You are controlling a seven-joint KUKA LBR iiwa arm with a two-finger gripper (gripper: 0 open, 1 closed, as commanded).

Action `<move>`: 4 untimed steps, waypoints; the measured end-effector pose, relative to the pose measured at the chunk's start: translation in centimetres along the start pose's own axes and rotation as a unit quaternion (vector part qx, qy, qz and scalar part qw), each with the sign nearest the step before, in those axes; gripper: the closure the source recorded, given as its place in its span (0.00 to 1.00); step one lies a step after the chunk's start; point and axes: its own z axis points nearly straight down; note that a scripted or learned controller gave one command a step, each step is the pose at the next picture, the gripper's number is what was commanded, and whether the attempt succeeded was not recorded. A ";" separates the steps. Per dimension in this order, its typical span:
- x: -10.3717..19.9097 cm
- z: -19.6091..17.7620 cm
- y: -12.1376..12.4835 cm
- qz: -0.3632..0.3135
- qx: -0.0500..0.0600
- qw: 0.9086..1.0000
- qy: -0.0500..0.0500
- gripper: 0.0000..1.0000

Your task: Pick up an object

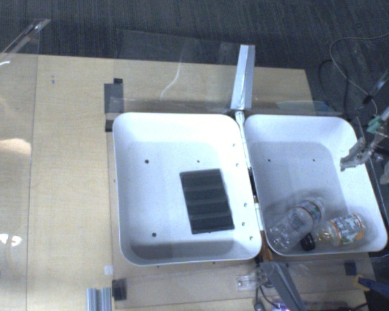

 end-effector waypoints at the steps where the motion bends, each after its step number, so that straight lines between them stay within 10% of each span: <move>1: 5.6 18.4 -2.3 -0.114 0.002 0.993 0.001 0.00; 2: 7.9 21.2 1.0 -0.197 -0.006 0.980 0.000 0.00; 3: 8.1 20.1 1.1 -0.197 -0.008 0.980 0.001 1.00; 4: 19.5 11.8 1.6 -0.265 0.000 0.964 0.001 1.00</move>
